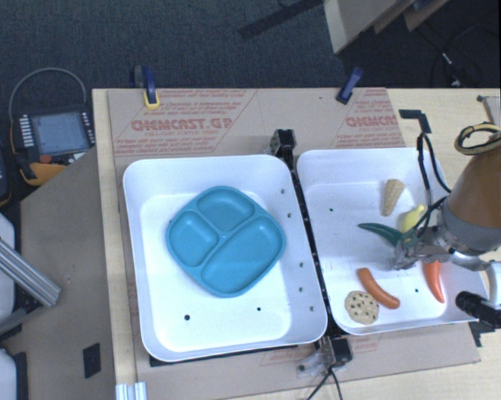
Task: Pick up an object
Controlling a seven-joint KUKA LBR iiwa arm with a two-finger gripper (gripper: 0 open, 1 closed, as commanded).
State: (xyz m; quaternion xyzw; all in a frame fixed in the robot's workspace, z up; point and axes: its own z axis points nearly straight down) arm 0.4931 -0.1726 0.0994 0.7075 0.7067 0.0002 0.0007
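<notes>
bench (231, 126) (two white bins (156, 321))

You are looking at a thick, rounded arm (480, 203) wearing an orange band above a grey wrist section. Black cables are looping along its upper side. At its end, a small metallic grey gripper (408, 251) is showing, and a black block with a white piece is sitting below the wrist.
</notes>
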